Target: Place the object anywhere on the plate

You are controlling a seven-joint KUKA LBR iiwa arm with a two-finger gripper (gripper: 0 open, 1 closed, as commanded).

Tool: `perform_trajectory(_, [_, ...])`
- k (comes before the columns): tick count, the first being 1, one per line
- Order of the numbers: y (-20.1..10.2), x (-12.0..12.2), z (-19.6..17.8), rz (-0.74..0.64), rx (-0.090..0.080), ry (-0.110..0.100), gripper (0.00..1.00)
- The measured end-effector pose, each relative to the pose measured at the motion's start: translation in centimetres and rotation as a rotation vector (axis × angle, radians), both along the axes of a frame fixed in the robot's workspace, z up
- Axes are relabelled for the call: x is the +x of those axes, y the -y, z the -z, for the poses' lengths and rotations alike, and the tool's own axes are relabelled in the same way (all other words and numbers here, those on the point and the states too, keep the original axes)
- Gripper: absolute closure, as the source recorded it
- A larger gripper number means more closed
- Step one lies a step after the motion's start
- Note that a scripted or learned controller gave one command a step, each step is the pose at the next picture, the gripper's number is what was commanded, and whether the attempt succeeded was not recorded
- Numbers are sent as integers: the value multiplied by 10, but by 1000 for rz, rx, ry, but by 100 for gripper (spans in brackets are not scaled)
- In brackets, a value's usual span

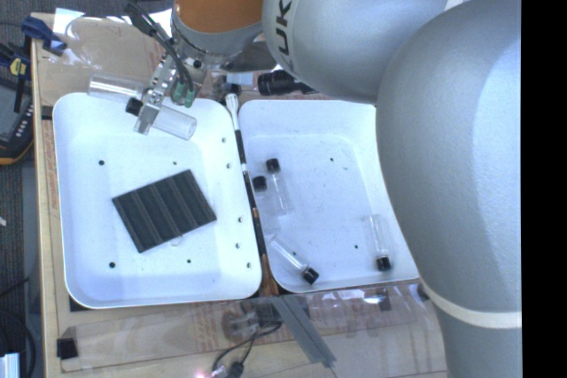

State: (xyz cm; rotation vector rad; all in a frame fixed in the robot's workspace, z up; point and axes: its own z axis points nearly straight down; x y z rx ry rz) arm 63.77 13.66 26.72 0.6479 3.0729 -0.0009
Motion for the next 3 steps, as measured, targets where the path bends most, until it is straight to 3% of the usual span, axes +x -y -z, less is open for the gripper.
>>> perform_trajectory(1, [-59,2,-58,-34,1,0,100])
perform_trajectory(2, [-63,-60,-85,-121,0,-1,100])
perform_trajectory(3, [-82,-116,-99,-110,0,-2,100])
